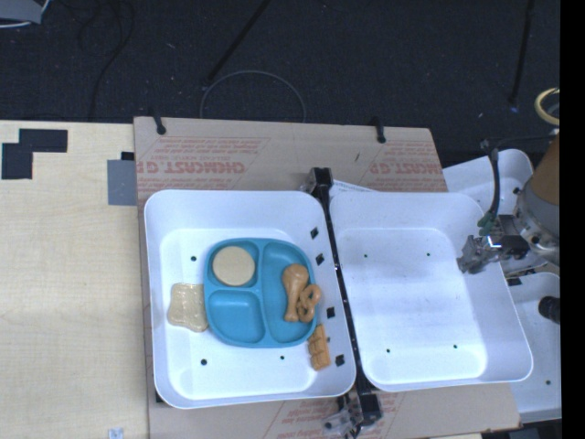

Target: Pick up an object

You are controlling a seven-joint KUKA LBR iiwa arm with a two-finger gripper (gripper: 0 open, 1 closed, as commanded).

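In the left bin lies a blue divided plate. A round tan disc rests in its upper left compartment. A brown twisted pretzel-like piece fills the right compartment. A pale tan slab lies on the bin floor, touching the plate's left edge. A small brown chunk sits by the plate's lower right corner. My gripper hangs over the right rim of the right bin, far from all these objects, with nothing visible in it.
A black strip runs between the two bins, which sit on a cardboard sheet. The arm's grey wrist with its orange band and cables enters at the right. A light wooden bench top spreads to the left.
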